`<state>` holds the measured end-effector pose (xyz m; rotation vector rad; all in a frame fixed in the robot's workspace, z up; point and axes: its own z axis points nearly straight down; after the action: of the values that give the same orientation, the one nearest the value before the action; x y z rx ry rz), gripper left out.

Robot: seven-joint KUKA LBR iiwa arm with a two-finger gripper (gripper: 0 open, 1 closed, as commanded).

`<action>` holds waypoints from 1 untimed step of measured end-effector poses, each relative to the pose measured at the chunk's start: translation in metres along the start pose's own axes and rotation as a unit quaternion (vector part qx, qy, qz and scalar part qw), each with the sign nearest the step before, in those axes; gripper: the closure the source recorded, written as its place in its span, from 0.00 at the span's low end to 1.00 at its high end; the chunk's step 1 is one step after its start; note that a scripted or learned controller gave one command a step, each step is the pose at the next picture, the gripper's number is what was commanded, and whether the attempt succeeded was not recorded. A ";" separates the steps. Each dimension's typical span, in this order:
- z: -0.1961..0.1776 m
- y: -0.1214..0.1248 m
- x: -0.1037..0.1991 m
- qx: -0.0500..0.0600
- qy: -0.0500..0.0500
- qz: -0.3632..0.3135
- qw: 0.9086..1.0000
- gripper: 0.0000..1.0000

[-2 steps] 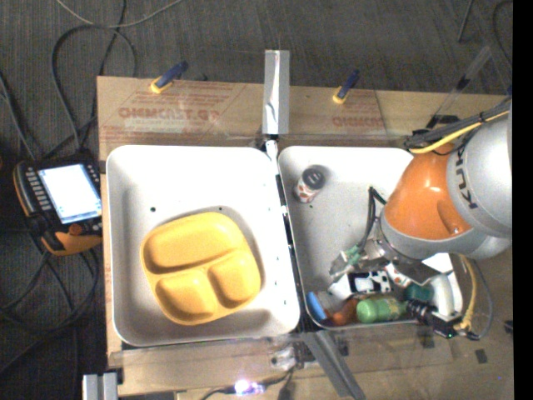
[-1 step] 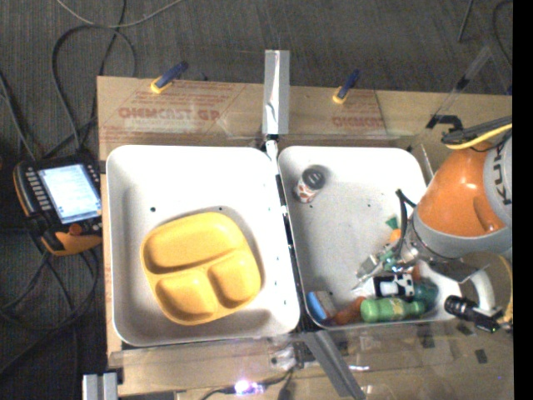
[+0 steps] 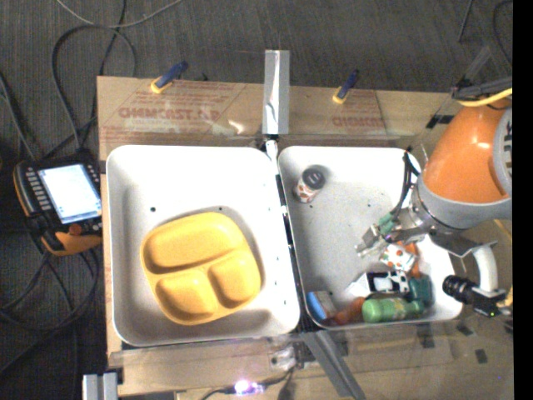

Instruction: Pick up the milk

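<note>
1. The gripper (image 3: 385, 233) is positioned over the right bin (image 3: 350, 192); whether its fingers are spread or pressed together cannot be told.
2. The milk (image 3: 389, 282) is located near the bin's front right corner, just below the gripper; a green bottle (image 3: 393, 308) is seen beside it.

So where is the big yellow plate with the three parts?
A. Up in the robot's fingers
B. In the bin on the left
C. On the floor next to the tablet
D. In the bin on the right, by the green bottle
B: the yellow divided plate lies flat in the left bin, while the green bottle sits in the right bin near the arm.
</note>
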<state>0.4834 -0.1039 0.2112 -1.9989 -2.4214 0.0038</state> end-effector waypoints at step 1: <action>0.027 -0.006 -0.030 0.001 0.000 -0.101 0.995 1.00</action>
<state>0.4827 -0.1345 0.1839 -1.7441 -2.6100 0.0057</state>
